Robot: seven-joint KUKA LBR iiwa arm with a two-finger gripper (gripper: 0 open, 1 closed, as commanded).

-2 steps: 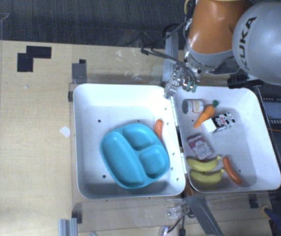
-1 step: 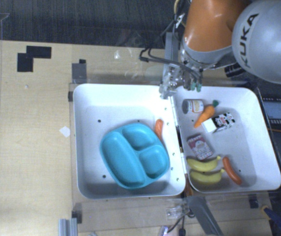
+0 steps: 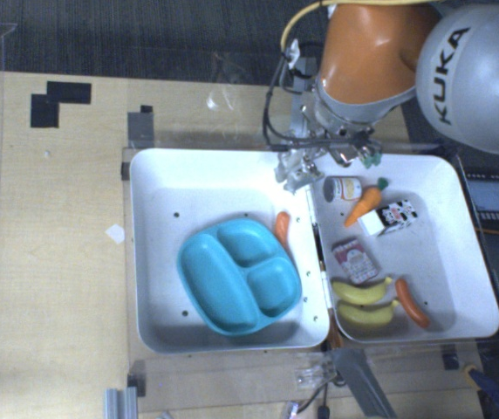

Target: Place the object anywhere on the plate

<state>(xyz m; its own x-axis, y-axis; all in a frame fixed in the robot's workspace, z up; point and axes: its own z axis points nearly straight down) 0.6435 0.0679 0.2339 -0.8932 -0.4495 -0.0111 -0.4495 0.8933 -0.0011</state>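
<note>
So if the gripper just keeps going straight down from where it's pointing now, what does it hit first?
Probably the shared rim between the two bins, near their back edge. The gripper hangs over that divider, not over the blue plate or the small orange piece beside it. Depth is hard to judge from this slant.

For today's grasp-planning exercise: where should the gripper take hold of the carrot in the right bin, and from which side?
Grip the carrot across its thicker orange middle, coming straight down from above. It lies flat and slanted, green top up-right, tapering down-left, so fingers should close across its narrow width. A small box sits close on its right, leaving little room there.
</note>
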